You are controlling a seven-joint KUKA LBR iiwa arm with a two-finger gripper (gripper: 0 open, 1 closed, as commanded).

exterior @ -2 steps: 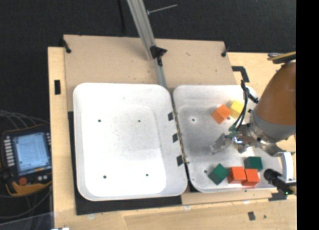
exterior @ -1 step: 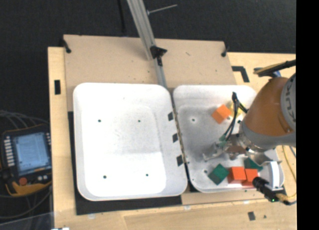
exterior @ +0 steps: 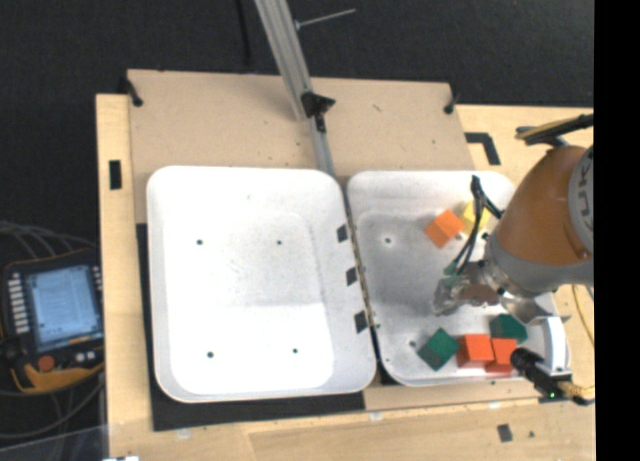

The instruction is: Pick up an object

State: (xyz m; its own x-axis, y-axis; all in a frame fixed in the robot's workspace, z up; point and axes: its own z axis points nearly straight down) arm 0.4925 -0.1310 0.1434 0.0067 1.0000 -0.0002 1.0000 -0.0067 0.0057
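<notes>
The right bin (exterior: pixel 395 204) holds several small blocks. An orange block (exterior: pixel 443 228) lies near its middle right, with a yellow piece (exterior: pixel 470 217) just behind it. A green block (exterior: pixel 437 349) sits at the bin's front. Beside it are an orange block (exterior: pixel 476 349), a red block (exterior: pixel 501 356) and a dark green block (exterior: pixel 508 328). My gripper (exterior: pixel 455 295) hangs low over the bin floor, between the upper orange block and the front green block. The orange wrist band (exterior: pixel 545 211) covers the bin's right side.
The left bin (exterior: pixel 240 279) lies beside the right one. A grey metal rail (exterior: pixel 285 39) slants down from the top to the bins' back edge. A handheld screen unit (exterior: pixel 55 314) sits off the bench at the left.
</notes>
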